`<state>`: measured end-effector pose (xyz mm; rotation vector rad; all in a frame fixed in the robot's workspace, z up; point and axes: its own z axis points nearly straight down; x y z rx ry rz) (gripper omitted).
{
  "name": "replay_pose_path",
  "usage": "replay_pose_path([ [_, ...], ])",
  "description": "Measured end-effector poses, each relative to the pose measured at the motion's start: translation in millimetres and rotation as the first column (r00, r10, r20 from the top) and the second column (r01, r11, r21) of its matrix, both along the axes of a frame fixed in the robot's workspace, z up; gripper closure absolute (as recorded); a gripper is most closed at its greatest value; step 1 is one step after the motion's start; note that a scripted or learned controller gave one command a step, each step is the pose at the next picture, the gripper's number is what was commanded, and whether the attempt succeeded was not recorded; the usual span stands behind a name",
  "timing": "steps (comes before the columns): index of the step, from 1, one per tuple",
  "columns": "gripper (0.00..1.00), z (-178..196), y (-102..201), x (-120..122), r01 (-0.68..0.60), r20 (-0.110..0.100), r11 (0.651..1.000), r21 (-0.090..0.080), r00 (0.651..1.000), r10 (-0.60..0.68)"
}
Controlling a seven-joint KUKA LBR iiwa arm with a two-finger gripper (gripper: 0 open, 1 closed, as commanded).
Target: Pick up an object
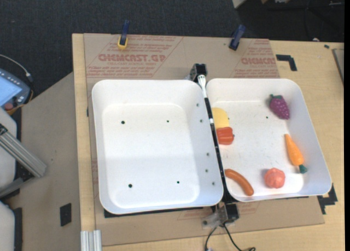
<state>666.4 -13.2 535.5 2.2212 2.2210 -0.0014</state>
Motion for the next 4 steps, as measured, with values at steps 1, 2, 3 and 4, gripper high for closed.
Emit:
replay_pose_path([
  [1, 1.00, 0, 5, 0, 0.001, 0.000, 1.000, 0.000, 1.000, -0.001],
  [2, 1.00, 0, 13, 0, 0.000, 0.000, 1.000, 0.000, 1.000, 0.000],
  [3, 1.00, 0, 20, 0, 0.000, 0.000, 1.000, 0.000, 1.000, 0.000],
  [4, 1.00, 0, 24, 0, 0.001, 0.000, 1.000, 0.000, 1.000, -0.001],
])
